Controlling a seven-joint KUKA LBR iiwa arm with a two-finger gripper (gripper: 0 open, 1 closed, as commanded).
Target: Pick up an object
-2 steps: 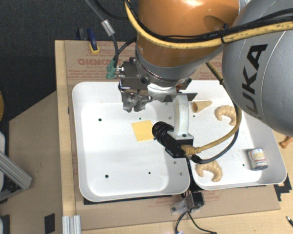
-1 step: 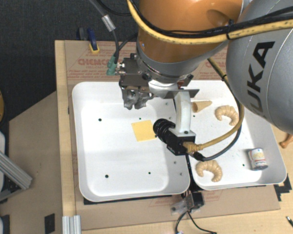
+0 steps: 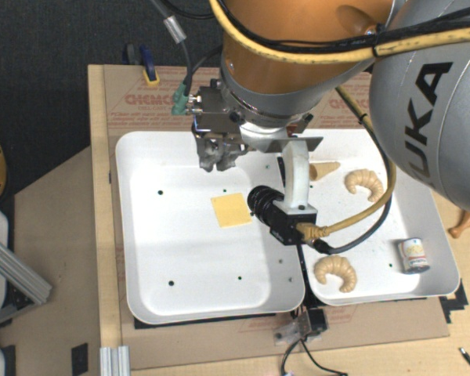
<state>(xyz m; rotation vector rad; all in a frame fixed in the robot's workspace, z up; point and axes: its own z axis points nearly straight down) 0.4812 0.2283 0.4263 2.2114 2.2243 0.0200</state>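
Note:
A flat yellow cheese slice (image 3: 232, 210) lies on the floor of the left bin (image 3: 153, 233), right of its middle. My gripper (image 3: 217, 155) hangs over the back of that bin, just behind the slice and a little to its left, with nothing seen in it. The right bin (image 3: 432, 218) holds two croissants, one at the back (image 3: 364, 182) and one at the front (image 3: 335, 271). A small white jar (image 3: 413, 255) sits at its right side, and a tan cone-shaped piece (image 3: 323, 168) at its back. The arm's orange band hides the bins' back middle.
A black cable and connector (image 3: 280, 219) with a white bracket (image 3: 295, 180) hang from the wrist over the divide between the bins. Both bins rest on a cardboard sheet (image 3: 102, 131). A blue and yellow clip (image 3: 148, 65) sits at its back left.

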